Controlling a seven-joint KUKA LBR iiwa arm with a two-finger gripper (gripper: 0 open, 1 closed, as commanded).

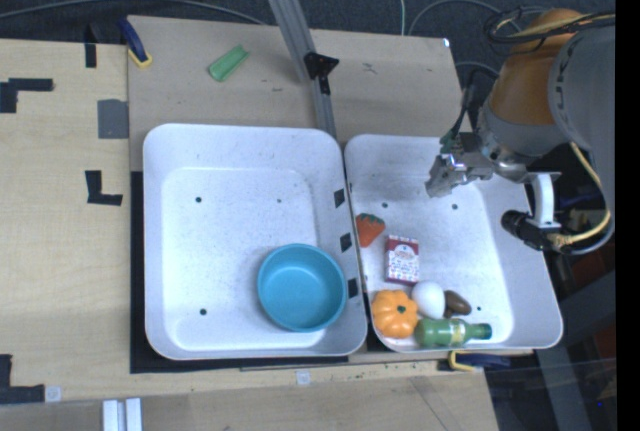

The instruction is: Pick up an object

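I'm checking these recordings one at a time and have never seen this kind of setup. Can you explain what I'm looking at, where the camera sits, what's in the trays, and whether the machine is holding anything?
This is one camera fixed above a bench, looking down at a slant. The grey and orange shape at the right is a robot arm; its gripper hangs over the right bin, near the far end. Nothing shows between its fingers, so I would not call anything held.

Two shallow white bins sit side by side. The left bin holds a blue bowl. The right bin holds small items toward its near end: a strawberry, a red carton, an orange pumpkin, a white egg, a brown piece and a green bottle.
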